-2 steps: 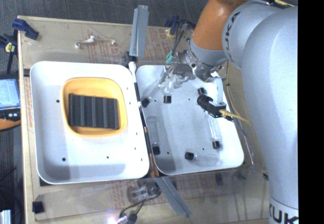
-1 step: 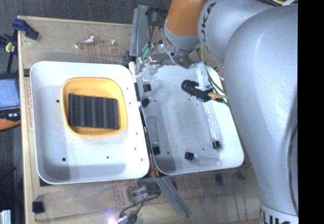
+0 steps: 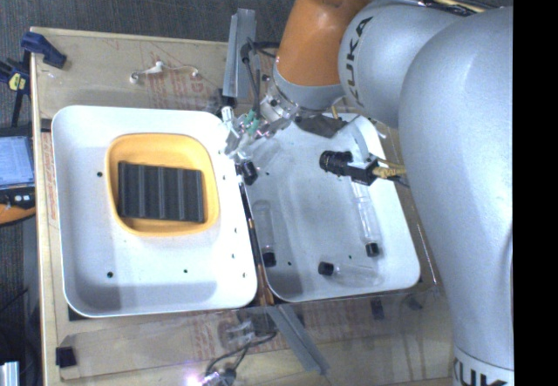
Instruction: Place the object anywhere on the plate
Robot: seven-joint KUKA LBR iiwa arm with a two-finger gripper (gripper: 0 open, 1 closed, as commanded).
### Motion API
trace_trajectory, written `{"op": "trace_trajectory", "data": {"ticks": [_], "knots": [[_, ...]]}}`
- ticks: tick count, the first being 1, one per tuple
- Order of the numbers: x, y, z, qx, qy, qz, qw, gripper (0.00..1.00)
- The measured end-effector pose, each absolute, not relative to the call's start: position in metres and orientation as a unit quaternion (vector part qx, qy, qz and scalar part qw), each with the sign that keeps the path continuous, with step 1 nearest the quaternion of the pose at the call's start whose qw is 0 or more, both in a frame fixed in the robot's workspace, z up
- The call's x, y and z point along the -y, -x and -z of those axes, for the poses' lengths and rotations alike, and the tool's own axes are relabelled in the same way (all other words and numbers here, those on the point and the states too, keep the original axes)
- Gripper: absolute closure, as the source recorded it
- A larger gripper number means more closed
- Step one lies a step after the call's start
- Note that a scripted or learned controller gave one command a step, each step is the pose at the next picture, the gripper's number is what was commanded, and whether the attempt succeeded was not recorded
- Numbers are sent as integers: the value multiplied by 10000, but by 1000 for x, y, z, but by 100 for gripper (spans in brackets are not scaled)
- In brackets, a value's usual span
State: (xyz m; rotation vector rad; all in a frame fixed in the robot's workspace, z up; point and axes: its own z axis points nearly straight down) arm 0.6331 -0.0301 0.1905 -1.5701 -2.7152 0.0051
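Note:
A yellow plate [image 3: 199, 158] lies in the left bin [image 3: 87, 271], and a dark ribbed rectangular block [image 3: 161, 193] rests flat on its middle. My gripper [image 3: 242, 142] hangs over the top left corner of the right bin [image 3: 397, 275], close to the wall between the two bins and to the right of the plate. Just below it is a small black piece [image 3: 248, 172]; I cannot tell whether it is held. Clear tubes with black caps lie in the right bin: one at the right [image 3: 364, 214], one along the left wall [image 3: 264, 234], one near the front [image 3: 349, 272].
The big grey arm with its orange band [image 3: 318, 36] covers the right side of the bench and part of the right bin. A grey bar [image 3: 235, 53] stands behind the bins. A blue clamp [image 3: 42, 48] sits at the bench's far left corner.

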Motion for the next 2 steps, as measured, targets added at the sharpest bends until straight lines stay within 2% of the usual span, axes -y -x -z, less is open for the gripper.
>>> {"op": "trace_trajectory", "data": {"ticks": [1, 2], "knots": [[9, -623, -191, 9268, 3755, -12, 24, 100], [10, -623, -191, 9266, 3759, -13, 22, 0]]}}
